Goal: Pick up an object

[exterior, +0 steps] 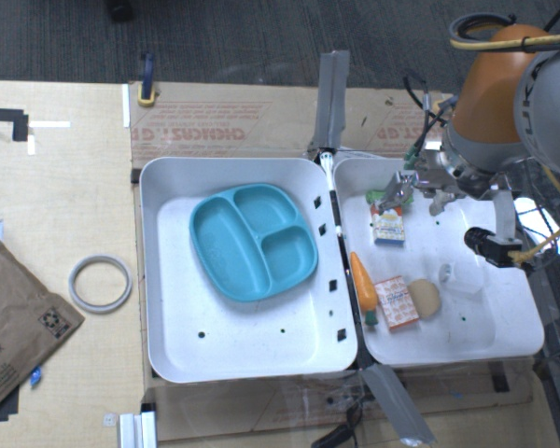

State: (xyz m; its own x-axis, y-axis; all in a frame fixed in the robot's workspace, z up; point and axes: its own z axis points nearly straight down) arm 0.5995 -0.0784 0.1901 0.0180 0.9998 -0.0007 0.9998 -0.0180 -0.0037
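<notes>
My gripper (pixel 418 194) hangs over the far part of the right bin (pixel 504 339), below the grey wrist and orange band. Just under and left of it lies a small white, blue and orange carton (pixel 388 228), with a bit of something green (pixel 376 195) beside the gripper's left side. Nearer the front of this bin lie an orange carrot (pixel 362 283) along the left wall, a red packet (pixel 397 303) and a tan round object (pixel 424 298). A small clear item (pixel 445 273) rests mid-bin.
The left bin (pixel 168 343) holds a blue divided plate (pixel 253 241). On the bench to the left lie a tape ring (pixel 100 282) and a brown cardboard box (pixel 14 329). Cables and a black fitting (pixel 490 244) hang off the arm at the right.
</notes>
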